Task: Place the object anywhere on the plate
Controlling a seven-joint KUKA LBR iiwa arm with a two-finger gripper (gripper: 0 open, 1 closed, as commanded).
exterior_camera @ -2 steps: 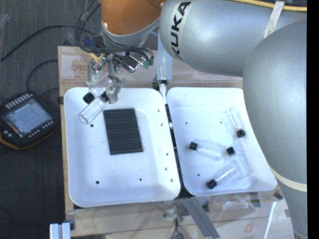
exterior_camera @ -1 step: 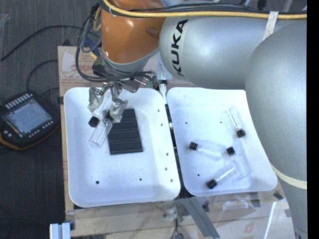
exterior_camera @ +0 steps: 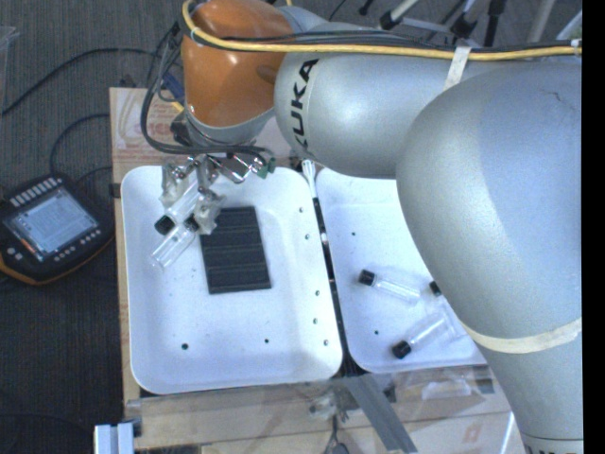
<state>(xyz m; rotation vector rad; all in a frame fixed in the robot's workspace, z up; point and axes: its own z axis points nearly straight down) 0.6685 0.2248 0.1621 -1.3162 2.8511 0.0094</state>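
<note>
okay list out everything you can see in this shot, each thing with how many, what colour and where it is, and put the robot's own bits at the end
white bins: 2, white, side by side on the bench; left bin, right bin
plate: 1, dark ribbed rectangle, flat in the left bin, upper middle
clear tubes with black caps: 3; one at the hand, just left of the plate; two in the right bin, one above the other
handheld control pad: 1, black with orange edge and lit screen, on the floor left of the bench
bench: 1, pale wood, under the bins
cables: several, dark, on the floor at top left
arm: 1, grey with orange band, reaching in from the right
hand: 1, metallic, over the left bin's upper left
</note>
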